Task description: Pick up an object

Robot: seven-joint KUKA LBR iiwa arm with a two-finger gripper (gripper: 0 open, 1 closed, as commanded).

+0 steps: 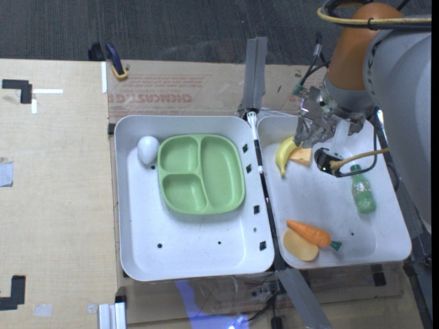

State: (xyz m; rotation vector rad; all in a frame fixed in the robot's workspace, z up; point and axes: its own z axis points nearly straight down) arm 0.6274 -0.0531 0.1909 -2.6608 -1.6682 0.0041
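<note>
My gripper hangs over the back left corner of the right bin, just above a yellow banana and a pale orange wedge lying against it. Whether it touches either one is unclear from this angle. Also in the right bin are a small green bottle on its side at the right, an orange carrot near the front, and a flat yellow round piece under the carrot. The left bin holds a green divided plate and a white ball.
A black cable loop hangs beside the gripper over the right bin. The grey arm covers the bin's back right. A grey post stands behind the wall between the bins. Bare bin floor lies in front of the plate.
</note>
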